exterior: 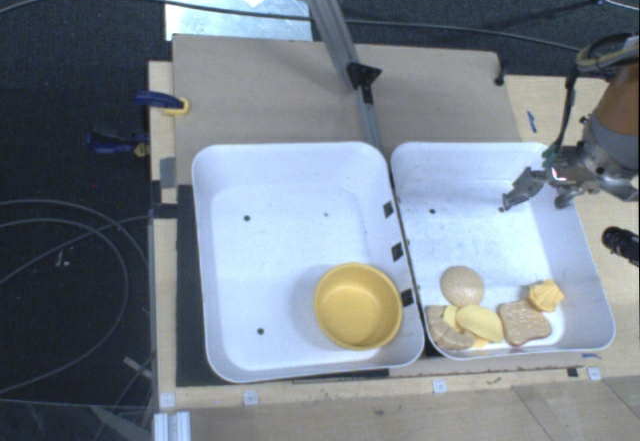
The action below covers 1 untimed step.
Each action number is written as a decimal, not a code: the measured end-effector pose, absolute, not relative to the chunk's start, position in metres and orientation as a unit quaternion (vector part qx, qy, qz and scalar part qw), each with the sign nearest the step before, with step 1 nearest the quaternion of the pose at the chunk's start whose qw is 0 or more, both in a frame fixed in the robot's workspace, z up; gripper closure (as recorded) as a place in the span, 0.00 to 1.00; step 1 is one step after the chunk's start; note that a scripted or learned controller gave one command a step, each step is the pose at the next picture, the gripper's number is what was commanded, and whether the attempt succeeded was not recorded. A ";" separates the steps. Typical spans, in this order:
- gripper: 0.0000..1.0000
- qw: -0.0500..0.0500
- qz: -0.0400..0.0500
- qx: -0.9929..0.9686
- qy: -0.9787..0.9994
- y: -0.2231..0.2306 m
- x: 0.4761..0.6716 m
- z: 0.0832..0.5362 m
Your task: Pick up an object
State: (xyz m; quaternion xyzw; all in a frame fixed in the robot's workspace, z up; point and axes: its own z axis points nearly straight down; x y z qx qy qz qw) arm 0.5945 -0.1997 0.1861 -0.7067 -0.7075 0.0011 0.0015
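The gripper hangs over the right bin, near that bin's far right edge, with the grey arm and its orange band reaching in from the right. Its two fingers point toward the bin's middle and look parted, with nothing between them (they are small and dark, so the gap is hard to judge).

The things to pick lie together along the right bin's near edge, well apart from the gripper. A round tan bun sits nearest the bin's middle; just beside it toward the near edge lie a pale yellow piece and a tan slice by the near left corner. A slice of bread lies right of them, touching the yellow piece, and a small yellow-orange ridged piece sits toward the near right corner.

In the left bin, a yellow bowl stands upright by the near right corner.
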 end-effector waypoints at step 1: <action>0.00 0.000 0.001 -0.707 -0.707 -0.201 0.596 0.144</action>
